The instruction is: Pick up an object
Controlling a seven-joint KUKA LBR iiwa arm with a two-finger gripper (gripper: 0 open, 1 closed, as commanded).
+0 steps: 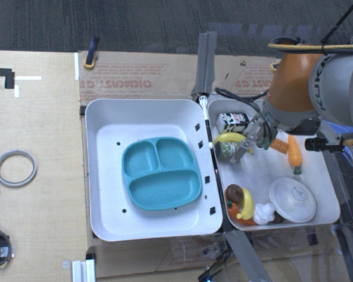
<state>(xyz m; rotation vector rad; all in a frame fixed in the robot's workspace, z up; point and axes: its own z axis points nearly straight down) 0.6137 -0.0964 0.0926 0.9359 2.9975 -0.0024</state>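
Against the right bin's (326, 175) left wall, end effector (247, 147) crowds banana (229, 138).

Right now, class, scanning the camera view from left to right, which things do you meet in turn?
Grey tape ring → blue divided plate in the left bin → yellow banana → tool → orange carrot.
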